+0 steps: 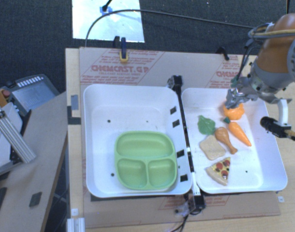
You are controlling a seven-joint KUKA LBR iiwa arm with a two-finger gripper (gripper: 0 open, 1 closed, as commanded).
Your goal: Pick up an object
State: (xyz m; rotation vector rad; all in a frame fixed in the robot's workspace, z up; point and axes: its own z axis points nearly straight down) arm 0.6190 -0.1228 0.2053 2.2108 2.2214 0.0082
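Note:
The right bin holds toy food: an orange fruit, a carrot, a green leafy piece, a chicken drumstick, a slice of bread and a pizza slice. My gripper reaches in from the right and sits low over the orange fruit, right at its top left. The fruit's upper part is hidden behind the gripper.
The left bin holds a green divided plate at its front. A black divider runs between the bins. A black bracket sticks over the right bin's right rim. Cardboard underlies both bins.

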